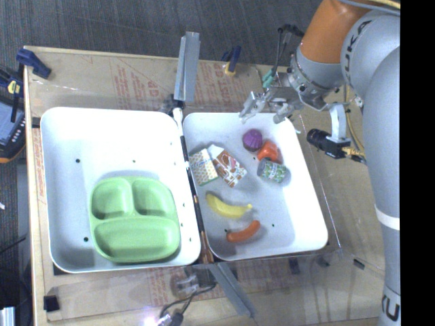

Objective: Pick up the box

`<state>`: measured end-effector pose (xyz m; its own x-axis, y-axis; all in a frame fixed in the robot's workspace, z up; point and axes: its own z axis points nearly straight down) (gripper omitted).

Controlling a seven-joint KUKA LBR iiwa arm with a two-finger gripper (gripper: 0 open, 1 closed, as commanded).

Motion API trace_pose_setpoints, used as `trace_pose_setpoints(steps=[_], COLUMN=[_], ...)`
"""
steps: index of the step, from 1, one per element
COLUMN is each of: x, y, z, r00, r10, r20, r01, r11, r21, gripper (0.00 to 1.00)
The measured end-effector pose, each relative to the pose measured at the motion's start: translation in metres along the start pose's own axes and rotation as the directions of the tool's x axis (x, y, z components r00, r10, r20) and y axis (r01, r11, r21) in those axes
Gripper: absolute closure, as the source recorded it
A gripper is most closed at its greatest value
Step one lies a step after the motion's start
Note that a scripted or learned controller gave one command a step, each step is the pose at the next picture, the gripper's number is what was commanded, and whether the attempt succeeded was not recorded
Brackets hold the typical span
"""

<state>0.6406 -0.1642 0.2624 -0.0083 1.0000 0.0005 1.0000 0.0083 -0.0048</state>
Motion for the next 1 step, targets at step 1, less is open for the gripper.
trace_pose_setpoints(steps=[1], x=[0.0373], y=[0.0166], z=[0.1595], r00=[0.998], r10=[0.056], r20=[-0.001], r01=[-0.056], r11=[0.998], r21=[0.001], gripper=[0.00])
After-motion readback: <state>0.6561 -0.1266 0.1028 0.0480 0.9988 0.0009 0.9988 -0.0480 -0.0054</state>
